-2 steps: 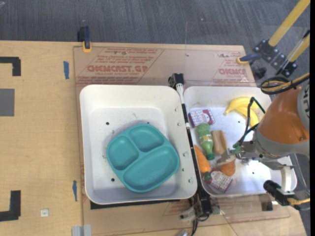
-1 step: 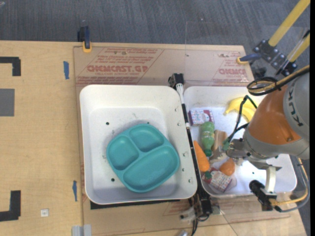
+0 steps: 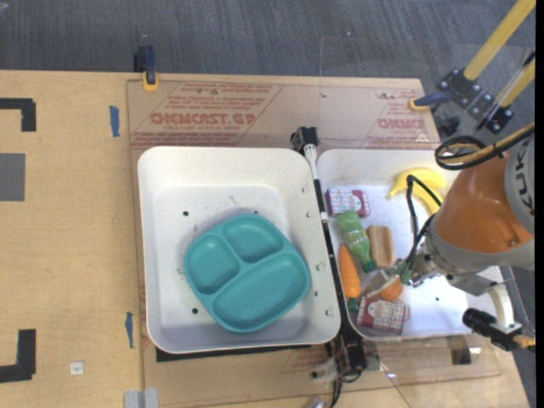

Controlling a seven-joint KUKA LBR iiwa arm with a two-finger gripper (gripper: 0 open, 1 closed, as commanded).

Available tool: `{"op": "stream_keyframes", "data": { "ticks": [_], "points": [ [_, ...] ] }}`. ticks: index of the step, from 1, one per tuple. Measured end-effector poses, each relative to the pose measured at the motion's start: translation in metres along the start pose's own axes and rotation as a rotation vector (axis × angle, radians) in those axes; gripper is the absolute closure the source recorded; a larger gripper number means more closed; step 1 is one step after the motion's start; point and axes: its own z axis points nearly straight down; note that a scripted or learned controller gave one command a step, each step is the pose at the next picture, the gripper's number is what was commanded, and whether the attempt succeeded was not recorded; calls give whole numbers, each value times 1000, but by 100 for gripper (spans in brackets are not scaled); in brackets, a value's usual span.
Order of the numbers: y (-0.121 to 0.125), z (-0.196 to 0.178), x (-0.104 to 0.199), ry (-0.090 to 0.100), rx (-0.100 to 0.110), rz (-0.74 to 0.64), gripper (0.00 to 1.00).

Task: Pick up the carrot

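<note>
The carrot is a short orange stick lying along the left wall of the right bin, pointing toward the near edge. My gripper reaches in from the right under the orange wrist band and is low in the middle of that bin, a little to the right of the carrot. A small orange piece lies just below and left of the gripper's tip. I cannot make out whether anything is touching the gripper. The arm's body hides the bin's right part.
The right bin also holds a green bottle, a tan bun, a banana and two red-and-white packets. The left bin holds a teal divided plate.
</note>
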Motion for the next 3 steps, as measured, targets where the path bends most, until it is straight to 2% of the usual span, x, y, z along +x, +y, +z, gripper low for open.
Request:
{"op": "stream_keyframes", "data": {
  "ticks": [1,2,3],
  "points": [
    [3,-11,-3,-14,-13,3,100],
    [55,-95,41,6,2,249,100],
    [78,-67,86,-18,-7,403,100]
  ]
}}
